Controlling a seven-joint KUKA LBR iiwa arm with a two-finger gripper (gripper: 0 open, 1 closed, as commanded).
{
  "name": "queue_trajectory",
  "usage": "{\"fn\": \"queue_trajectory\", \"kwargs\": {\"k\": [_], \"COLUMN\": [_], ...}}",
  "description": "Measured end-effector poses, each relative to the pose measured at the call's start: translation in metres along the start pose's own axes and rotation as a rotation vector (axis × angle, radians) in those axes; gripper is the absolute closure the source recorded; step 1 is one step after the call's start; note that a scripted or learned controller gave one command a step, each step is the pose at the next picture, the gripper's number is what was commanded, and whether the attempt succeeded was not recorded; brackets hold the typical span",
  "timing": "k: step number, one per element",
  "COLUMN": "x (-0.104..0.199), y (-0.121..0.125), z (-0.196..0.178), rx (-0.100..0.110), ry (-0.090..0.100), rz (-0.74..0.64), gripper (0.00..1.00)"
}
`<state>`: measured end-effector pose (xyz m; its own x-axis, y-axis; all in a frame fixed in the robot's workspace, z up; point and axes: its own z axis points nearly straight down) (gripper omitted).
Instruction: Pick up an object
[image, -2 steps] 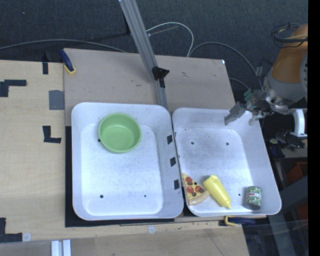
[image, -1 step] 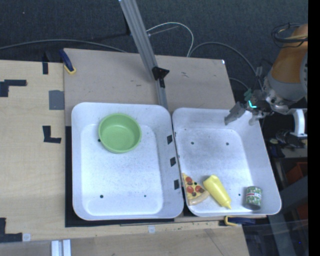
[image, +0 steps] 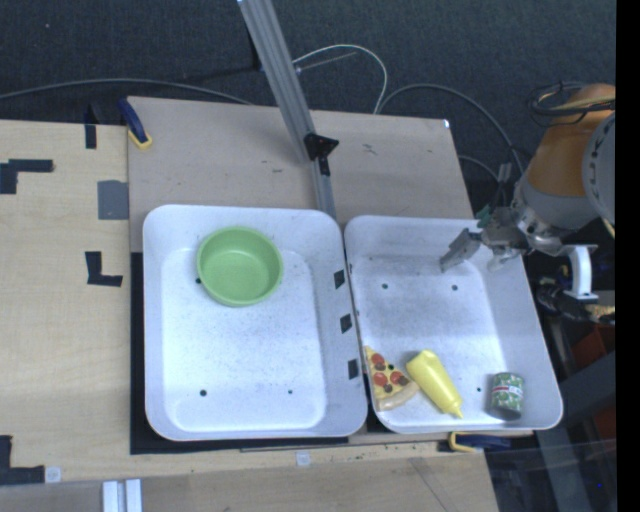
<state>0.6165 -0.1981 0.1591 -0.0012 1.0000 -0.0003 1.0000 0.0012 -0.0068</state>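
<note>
While the wooden tabletop (image: 60, 330) bore two white bins | left bin (image: 160, 400) held a green bowl (image: 239, 265) | right bin (image: 520, 330) held pizza slice (image: 386, 380), yellow bottle (image: 436, 381), green can (image: 505, 395) at its near edge | jaws (image: 480, 250) apart, empty, over the far edge.

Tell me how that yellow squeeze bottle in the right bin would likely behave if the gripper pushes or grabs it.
The yellow bottle lies on its side, so a sideways nudge would probably roll it. Its tapered nozzle end may make it curve toward the pizza slice close beside it. It looks like smooth plastic, likely light and slippery; the gripper should probably close across the wider body.
</note>
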Motion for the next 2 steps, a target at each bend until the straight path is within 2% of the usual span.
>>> {"fn": "queue_trajectory", "kwargs": {"k": [1,2], "x": [0.007,0.008], "y": [0.001,0.001], "z": [0.046,0.071], "rx": [-0.001,-0.005], "ry": [0.000,-0.001], "rz": [-0.001,-0.002], "gripper": [0.00,0.00]}}
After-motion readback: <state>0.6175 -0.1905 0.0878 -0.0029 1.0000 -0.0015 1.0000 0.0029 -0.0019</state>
